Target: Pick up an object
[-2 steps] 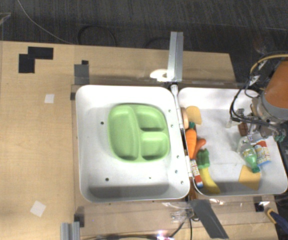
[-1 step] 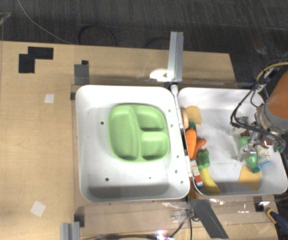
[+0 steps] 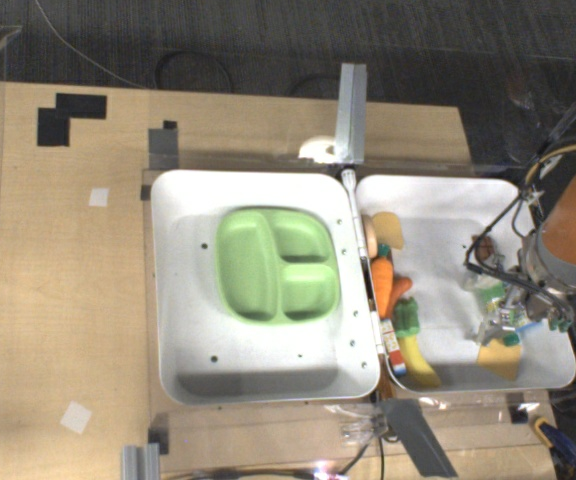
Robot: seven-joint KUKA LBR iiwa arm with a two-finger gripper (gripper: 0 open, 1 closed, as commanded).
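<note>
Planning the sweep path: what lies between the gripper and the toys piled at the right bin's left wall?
In the camera view, bare white bin floor separates the gripper from the toy pile.

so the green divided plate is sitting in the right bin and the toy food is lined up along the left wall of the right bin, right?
Not quite. The green divided plate sits in the left bin, not the right one. The rest stands: the toy food is lined up along the left wall of the right bin. The camera view shows this.
</note>
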